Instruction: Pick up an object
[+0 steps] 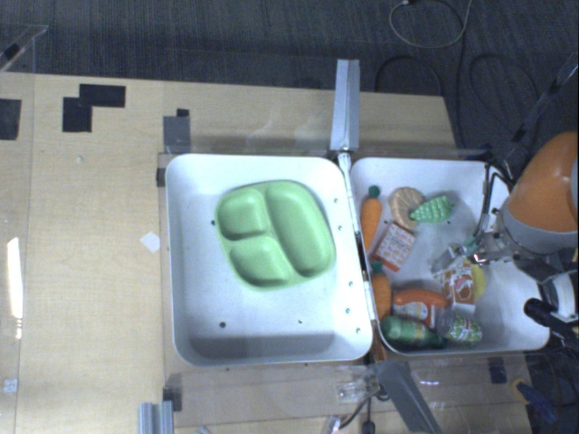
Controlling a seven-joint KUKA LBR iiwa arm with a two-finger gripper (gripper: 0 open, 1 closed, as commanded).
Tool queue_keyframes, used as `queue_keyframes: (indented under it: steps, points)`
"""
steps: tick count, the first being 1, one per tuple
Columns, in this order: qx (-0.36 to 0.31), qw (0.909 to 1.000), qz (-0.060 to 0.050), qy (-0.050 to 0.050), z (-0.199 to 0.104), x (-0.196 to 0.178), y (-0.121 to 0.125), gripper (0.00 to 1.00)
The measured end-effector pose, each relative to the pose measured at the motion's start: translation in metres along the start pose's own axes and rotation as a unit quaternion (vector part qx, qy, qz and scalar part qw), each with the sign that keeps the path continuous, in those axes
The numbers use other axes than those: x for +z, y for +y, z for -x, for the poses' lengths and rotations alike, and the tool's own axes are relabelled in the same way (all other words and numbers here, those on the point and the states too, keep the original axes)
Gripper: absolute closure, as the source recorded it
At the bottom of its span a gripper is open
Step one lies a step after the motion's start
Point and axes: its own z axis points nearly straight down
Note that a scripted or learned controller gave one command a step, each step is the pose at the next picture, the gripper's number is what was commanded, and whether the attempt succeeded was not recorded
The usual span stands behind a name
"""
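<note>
Fingers (472,253) low among cluttered toys (425,269), right bin (507,333); grip unclear.

Evenly and brightly lit from overhead, with soft shadow pooled along the near inner wall of the left bin (262,346). Mild glare on the pale bench (81,242), a white streak at far left. Slightly soft overall, grainy on the dark floor (226,25).

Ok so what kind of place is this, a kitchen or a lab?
Most likely a robotics lab: two white bins on a wooden bench, toy food such as a carrot, and loose cables on carpet.
</note>
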Motion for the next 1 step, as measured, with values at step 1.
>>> queue_keyframes:
  steps: [1]
  points:
    - [-0.001,1.0,0.006,-0.003,0.0009,-0.0123,0.005,1.0]
